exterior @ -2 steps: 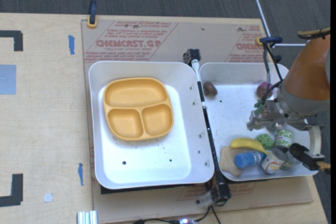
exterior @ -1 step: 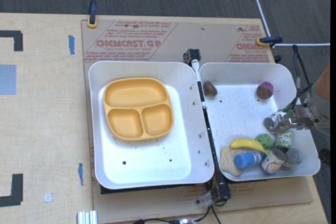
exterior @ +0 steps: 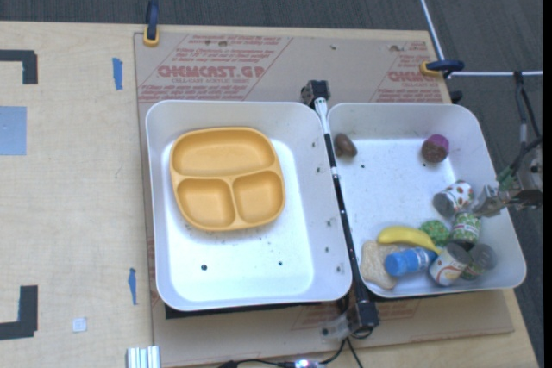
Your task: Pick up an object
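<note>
The step in hand is choosing and approaching a target, and it looks best done by going for something that stands alone. The small purple object (exterior: 435,147) near the far wall of the right bin (exterior: 388,121) and the brown lump (exterior: 345,146) by the divider each have bare floor around them. The banana (exterior: 405,235) and the blue can (exterior: 407,261) lie packed into the cluttered near corner, touching their neighbours. A straight descent with the jaws spread across the purple object's narrower side seems wisest. How the jaws stand, or how they lie relative to these things, I cannot tell. The left bin (exterior: 164,211) holds a yellow divided plate (exterior: 228,178).
</note>
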`<control>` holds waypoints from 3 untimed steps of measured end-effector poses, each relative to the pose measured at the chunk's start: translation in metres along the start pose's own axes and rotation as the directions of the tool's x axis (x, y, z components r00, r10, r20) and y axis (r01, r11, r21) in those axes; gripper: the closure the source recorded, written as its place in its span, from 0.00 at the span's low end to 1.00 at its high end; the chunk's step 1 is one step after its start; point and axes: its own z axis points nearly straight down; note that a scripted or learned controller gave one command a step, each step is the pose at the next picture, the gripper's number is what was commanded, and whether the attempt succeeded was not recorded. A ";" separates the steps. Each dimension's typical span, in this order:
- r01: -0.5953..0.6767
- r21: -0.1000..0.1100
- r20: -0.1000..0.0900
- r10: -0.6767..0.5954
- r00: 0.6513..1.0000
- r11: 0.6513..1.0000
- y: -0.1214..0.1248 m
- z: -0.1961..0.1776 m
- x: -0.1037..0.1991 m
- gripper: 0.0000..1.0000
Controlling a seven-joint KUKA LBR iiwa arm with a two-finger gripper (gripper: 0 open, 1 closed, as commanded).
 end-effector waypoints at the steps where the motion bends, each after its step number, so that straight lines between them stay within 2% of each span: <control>1: 0.002 0.001 -0.004 -0.002 1.000 1.000 0.016 -0.003 0.094 1.00; 2: 0.003 0.002 -0.004 -0.003 1.000 1.000 0.081 -0.014 0.181 1.00; 3: 0.002 0.003 -0.003 -0.002 1.000 1.000 0.081 -0.014 0.180 0.00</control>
